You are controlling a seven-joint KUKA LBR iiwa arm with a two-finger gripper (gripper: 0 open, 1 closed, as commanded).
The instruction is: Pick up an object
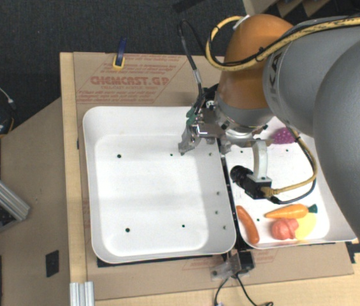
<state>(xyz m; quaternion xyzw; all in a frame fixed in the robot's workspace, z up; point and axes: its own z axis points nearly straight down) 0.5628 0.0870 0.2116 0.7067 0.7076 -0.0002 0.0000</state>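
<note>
The gripper (195, 140) was observed over the left bin (103, 171); the fingers' state could not be determined. A carrot (288, 212) was noted in the right bin (323, 234).

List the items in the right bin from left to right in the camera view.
Red sausage → pink round fruit → orange carrot → yellow item. The purple grapes lie farther back, level with the carrot, so I leave them out of the order.
</note>
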